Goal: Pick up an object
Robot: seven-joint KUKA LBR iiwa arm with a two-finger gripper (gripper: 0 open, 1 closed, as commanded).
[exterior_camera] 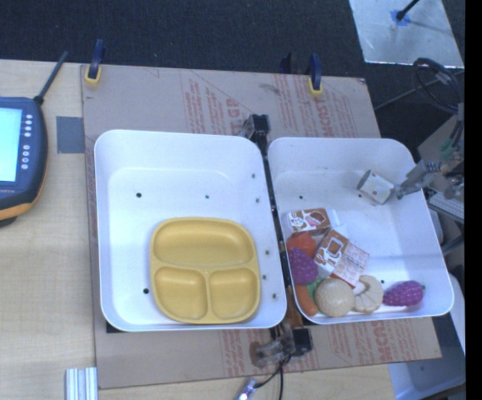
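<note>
All I can see of my arm [443,172] is a pale grey, boxy stretch of metal at the right edge, narrowing to a thin grey rod that ends in a small, light grey, blocky pincer [375,187] with a dark spot on its face.

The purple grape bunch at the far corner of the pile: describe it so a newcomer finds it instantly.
Take the right white bin, the one holding the toy food. Follow its near wall to the right-hand corner, where the purple grape bunch lies beside a round cream piece. Another purple piece sits at the pile's left; this one lies rightmost.
</note>
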